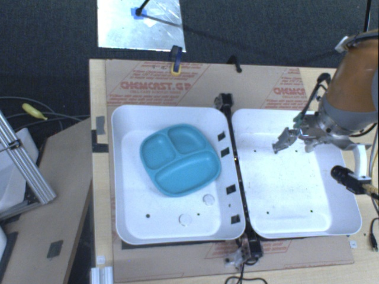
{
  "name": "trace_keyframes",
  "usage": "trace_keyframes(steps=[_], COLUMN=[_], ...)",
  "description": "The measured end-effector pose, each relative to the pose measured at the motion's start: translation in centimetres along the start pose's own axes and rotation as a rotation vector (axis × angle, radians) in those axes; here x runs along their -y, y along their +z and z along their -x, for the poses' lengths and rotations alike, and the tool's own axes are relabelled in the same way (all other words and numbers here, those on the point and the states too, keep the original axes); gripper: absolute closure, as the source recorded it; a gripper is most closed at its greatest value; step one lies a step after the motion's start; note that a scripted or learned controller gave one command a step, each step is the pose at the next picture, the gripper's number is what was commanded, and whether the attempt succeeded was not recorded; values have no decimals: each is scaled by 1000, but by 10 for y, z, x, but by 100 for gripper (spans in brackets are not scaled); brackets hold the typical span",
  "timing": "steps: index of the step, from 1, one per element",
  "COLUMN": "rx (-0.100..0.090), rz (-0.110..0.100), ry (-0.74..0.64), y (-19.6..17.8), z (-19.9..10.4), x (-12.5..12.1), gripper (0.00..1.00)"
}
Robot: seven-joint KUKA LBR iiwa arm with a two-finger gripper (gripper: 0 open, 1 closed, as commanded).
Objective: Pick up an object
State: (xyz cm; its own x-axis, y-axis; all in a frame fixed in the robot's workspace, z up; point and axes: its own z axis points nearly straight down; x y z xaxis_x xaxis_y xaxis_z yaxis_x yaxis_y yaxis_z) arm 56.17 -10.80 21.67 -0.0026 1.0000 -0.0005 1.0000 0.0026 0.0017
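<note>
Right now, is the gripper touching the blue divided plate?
Apart. The camera view shows the gripper over the right bin, while the blue plate lies in the left bin.

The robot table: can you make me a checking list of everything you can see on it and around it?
Surface: bench with printed board, two white bins side by side.
Job's things: blue divided plate lying in the left bin.
Clutter: nothing seen.
Grippers: gripper above the right bin, holding nothing.
Cables: black cable along the arm; wires at the front edge.
Surroundings: dark carpet, shiny sheet behind the bench.
</note>
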Motion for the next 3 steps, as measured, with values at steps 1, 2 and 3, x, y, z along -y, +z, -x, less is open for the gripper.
trace_keyframes(steps=[1,2,3], rx=[-2,-6,-1], rz=[19,-5,-6], ry=[-11,-11,2], y=[-107,-77,-35], z=[-74,-173,-166], x=[-93,-31,-9], gripper=[0,0,0])
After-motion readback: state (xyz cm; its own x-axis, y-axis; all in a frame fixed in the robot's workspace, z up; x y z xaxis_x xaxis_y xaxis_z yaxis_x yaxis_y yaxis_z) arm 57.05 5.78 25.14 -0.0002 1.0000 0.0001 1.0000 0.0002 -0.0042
